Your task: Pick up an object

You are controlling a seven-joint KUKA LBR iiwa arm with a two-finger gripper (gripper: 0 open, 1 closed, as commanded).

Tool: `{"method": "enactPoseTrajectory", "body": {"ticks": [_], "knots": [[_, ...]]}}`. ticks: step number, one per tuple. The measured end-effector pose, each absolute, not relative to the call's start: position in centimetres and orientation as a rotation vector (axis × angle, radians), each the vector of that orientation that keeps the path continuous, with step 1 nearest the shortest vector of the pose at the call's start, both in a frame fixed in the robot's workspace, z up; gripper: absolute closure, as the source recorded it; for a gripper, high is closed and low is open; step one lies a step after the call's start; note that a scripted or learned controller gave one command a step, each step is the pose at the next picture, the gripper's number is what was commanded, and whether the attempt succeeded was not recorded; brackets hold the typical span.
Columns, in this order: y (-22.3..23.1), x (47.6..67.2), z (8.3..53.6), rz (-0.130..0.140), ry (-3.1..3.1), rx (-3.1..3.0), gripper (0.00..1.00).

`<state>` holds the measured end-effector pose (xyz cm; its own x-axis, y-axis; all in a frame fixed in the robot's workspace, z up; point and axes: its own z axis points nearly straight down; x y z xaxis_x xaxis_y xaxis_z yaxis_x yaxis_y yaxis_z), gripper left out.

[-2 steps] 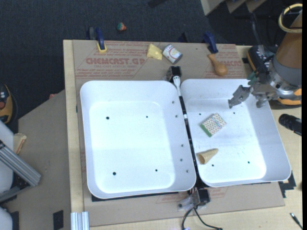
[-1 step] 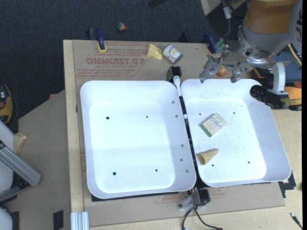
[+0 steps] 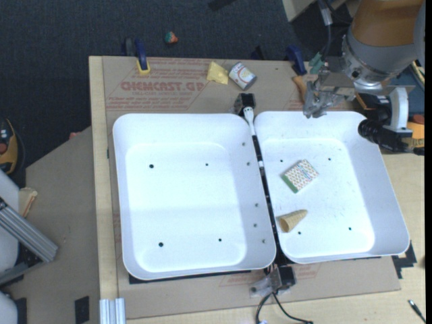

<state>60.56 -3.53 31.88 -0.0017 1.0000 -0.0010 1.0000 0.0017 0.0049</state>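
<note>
Patterned packet [image 3: 300,175] and cone [image 3: 292,219] lie in right bin [image 3: 385,194], well below jaws [image 3: 314,111]. Jaws' opening: cannot tell; nothing held. Approach step; next, descend over packet.

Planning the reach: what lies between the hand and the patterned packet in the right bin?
In the camera view, just bare white bin floor between the hand and the patterned packet.

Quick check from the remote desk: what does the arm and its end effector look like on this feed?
The arm is a rounded grey body with a broad orange band above the wrist. Dark cables run down beside it at the upper left. The end effector is a small grey metal assembly with thin fingers, hanging below a silvery wrist flange.
</note>
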Motion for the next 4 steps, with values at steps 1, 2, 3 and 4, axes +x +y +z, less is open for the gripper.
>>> {"method": "enactPoseTrajectory", "body": {"ticks": [1,2,3,4], "knots": [[-11.2,58.9,39.9,0.006,2.206,2.221,1.00],[-2.2,60.6,30.2,-0.007,2.238,2.219,1.00],[-0.8,61.7,46.5,0.024,2.214,2.206,1.00],[4.6,58.0,36.5,-0.011,2.234,2.222,1.00]]}}
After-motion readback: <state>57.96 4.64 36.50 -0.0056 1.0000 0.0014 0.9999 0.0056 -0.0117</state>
